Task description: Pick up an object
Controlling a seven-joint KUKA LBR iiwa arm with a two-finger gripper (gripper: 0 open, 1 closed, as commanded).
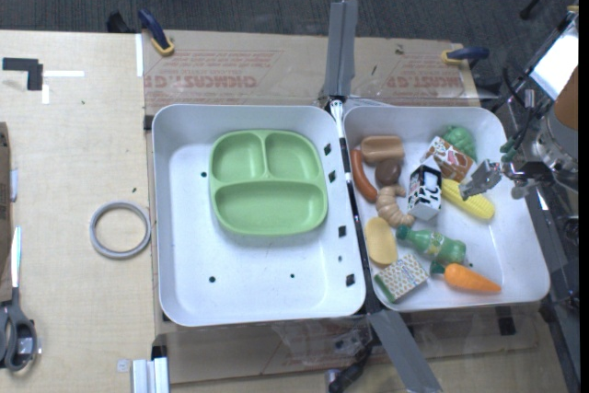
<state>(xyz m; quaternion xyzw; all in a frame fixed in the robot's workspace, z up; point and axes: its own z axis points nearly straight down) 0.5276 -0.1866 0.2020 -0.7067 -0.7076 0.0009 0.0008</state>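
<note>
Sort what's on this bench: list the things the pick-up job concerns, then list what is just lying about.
For the job:
- two-finger gripper
- yellow toy corn cob
- orange toy carrot
- green toy bottle
- black-and-white milk carton
- red toy sausage
- right white bin

Lying about:
- green divided plastic plate
- left white bin
- grey tape ring
- scissors

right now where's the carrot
The carrot lies in the right bin, near its front right corner, just right of the green bottle and below the corn cob.
</note>
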